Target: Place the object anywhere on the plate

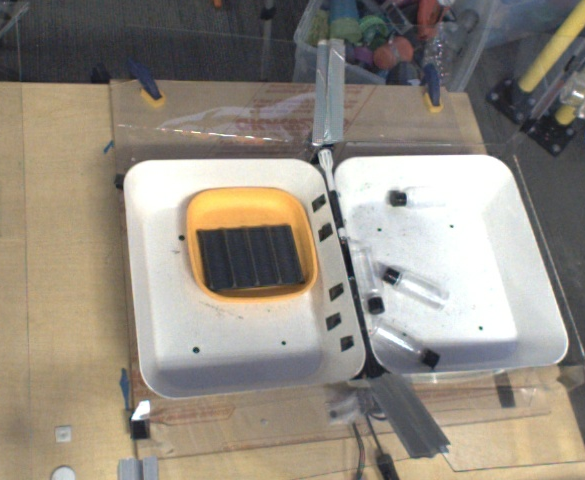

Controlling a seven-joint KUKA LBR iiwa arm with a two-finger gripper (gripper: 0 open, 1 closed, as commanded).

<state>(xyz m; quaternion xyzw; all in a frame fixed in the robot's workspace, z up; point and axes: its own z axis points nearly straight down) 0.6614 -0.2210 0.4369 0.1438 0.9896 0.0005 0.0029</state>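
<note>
An orange-yellow plate [204, 214] with rounded corners lies in the left white bin [162, 308], a little above its middle. A flat black ridged rectangle [250, 258] rests on the plate and covers most of its lower half. In the right white bin [492, 258] lie several clear tubes with black caps: one near the back [409, 198], one in the middle [412, 285] and one at the front edge [406, 346].
A ridge with black clips [332, 263] runs between the two bins. A metal bar [328, 93] stands behind them, and a clear box of coloured toys [392, 13] sits at the back. Bare wooden bench [42, 268] lies to the left.
</note>
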